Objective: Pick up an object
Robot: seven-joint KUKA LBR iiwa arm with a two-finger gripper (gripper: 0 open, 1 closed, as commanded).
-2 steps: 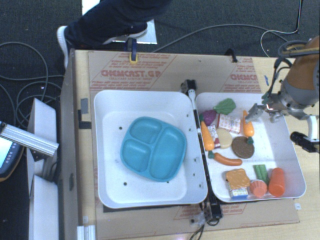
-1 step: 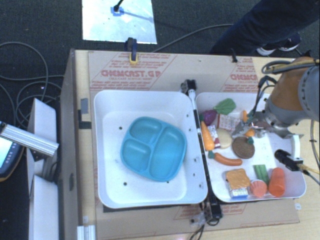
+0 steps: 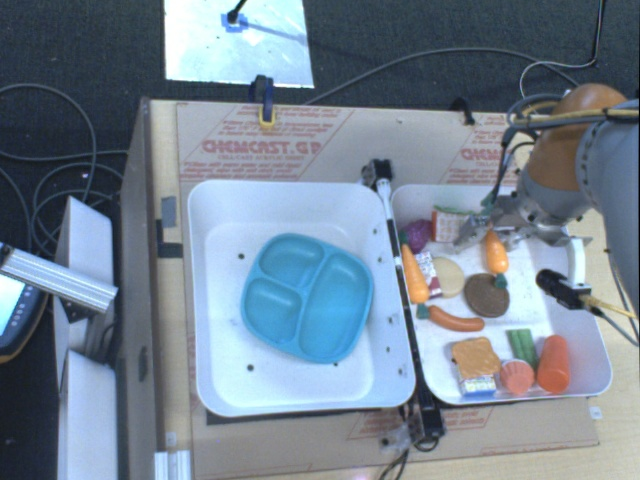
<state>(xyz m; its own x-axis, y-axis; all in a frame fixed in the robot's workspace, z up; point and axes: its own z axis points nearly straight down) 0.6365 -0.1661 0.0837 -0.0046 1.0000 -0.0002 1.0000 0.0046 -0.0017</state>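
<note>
The arm (image 3: 590,158) reaches over the right bin (image 3: 600,363) at the frame's right, and the step looks like the approach. The pincer (image 3: 487,226) hangs open just above a small orange carrot (image 3: 495,252), gripping nothing; next it should descend and close.

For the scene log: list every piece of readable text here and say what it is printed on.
"CHEMCAST GP": red print on the brown paper sheet under the bins, repeated across it; the smaller red lines below are too blurred to read.
Snack packets in the right bin: print too small to read.
</note>
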